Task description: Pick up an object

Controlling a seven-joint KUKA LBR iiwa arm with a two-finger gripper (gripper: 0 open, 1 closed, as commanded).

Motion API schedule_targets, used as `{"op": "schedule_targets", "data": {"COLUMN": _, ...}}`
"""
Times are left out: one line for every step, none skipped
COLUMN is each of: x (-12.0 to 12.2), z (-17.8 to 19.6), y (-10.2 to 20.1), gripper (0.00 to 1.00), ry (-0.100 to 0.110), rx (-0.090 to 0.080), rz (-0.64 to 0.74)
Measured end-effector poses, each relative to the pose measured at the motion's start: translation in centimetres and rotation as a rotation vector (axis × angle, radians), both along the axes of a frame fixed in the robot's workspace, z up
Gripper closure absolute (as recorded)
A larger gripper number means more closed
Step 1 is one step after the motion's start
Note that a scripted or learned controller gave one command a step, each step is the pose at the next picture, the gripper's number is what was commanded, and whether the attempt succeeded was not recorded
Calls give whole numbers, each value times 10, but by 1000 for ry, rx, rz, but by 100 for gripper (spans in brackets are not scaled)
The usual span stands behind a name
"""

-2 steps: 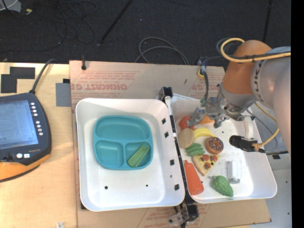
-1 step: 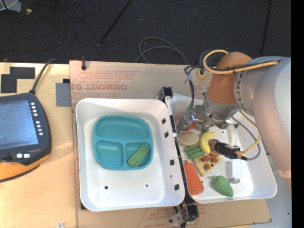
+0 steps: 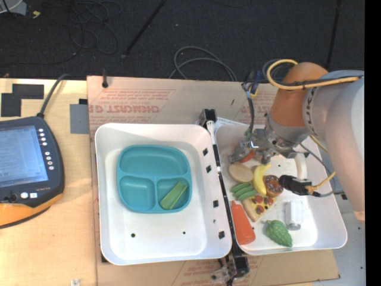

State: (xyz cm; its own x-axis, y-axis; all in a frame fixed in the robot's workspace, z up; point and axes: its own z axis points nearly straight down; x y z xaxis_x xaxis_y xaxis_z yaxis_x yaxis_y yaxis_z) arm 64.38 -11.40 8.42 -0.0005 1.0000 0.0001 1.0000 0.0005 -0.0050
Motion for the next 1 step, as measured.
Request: {"op": "schedule_targets", "data": {"x": -1, "z": 0, "y": -55, "gripper": 0, "ry": 2, "rx": 1, "rz": -1}}
